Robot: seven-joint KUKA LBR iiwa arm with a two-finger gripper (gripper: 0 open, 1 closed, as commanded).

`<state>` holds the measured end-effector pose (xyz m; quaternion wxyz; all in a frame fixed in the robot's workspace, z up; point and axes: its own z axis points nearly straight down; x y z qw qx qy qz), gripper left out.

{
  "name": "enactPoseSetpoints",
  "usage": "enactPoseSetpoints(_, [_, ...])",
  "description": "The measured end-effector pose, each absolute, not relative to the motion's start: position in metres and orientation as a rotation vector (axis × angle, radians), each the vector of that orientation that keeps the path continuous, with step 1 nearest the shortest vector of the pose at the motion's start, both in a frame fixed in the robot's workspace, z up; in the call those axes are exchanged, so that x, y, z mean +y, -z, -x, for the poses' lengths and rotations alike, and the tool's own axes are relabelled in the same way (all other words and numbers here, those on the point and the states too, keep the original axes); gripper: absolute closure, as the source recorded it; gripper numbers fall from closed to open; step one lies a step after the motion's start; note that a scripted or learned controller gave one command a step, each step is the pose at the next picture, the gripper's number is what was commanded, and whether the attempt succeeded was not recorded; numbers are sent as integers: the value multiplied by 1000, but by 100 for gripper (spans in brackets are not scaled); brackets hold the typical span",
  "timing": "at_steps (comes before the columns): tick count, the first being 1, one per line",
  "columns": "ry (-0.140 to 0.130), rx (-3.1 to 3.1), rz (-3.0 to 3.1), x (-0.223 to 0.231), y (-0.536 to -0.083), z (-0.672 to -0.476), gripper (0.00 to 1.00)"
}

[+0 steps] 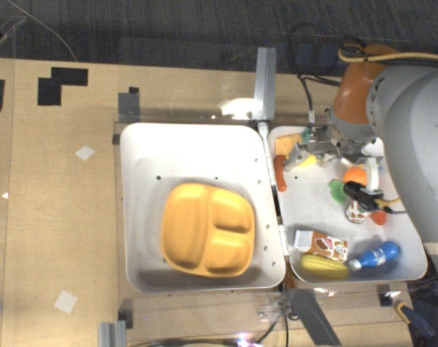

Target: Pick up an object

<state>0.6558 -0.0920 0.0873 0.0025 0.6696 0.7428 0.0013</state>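
Note:
My gripper [303, 156] hangs over the far left corner of the right bin [414, 266], with the grey arm and its orange band reaching in from the right. Under it I see a small yellow piece [306, 162], and an orange flat piece [283, 144] lies in the bin's corner. A red stick [280, 174] lies along the bin's left wall, just left of the gripper. Nothing shows between the fingers.
The right bin also holds an orange ball [354, 173], a green piece [337, 189], a small red-and-white cup [358, 212], a blue bottle [375, 255], a corn cob [322, 267] and a snack packet [329, 246]. A yellow divided tray [207, 228] lies in the left bin [143, 186].

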Motion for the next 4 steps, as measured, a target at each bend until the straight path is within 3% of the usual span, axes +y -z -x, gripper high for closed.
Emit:
enactPoseSetpoints(1, [-7,2333,-2083,-92,-101,-658,100])
enactPoseSetpoints(2, [-7,2334,-2083,-91,-100,-658,0])
enactPoseSetpoints(3, [18,2237,-2227,-92,-86,-666,0])
enactPoseSetpoints(4, [41,2249,-2230,-93,-94,-662,100])
